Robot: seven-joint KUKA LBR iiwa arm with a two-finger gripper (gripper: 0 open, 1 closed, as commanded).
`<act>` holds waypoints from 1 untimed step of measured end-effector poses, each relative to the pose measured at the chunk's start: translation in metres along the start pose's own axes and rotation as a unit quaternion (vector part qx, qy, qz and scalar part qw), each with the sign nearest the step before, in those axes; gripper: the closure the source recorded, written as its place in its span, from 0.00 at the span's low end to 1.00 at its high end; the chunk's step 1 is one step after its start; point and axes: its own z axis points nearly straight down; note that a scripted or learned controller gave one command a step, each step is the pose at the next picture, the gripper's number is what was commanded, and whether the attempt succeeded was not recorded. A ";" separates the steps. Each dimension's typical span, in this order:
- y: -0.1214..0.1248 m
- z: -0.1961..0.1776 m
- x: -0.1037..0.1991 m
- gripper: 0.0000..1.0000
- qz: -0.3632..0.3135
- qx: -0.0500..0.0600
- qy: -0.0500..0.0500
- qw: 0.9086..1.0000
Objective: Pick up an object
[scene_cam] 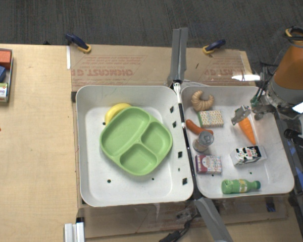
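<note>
The gripper [241, 116] is low in the right bin [283, 183], at about 2 o'clock from the bin's middle, and its tip is at the top end of the carrot [248, 129]. I cannot tell if the pincer is apart or together; the metal parts are too small and mixed with the carrot's end. The carrot lies on the floor of the bin and points down toward 5 o'clock.

I judge the carrot to be the thing it goes for. It looks like a toy of plastic: light, stiff and smooth, so it can slip. It is a cone, and a grip near the thin end may push it out of the pincer. Better to take it across the thick upper part, with the two sides square to its length.

Other things are near. The carton [248, 155] lies just below the carrot at 6 o'clock, a box shape, light and easy to squeeze flat. The bottle [240, 186] at the bottom of the bin is round and may roll. The cracker [211, 118] at 9 o'clock is flat and hard to get under. In the left bin [91, 185] lies a green tray [136, 140].
</note>
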 end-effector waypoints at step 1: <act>-0.001 -0.006 -0.001 1.00 0.002 0.002 0.001 1.000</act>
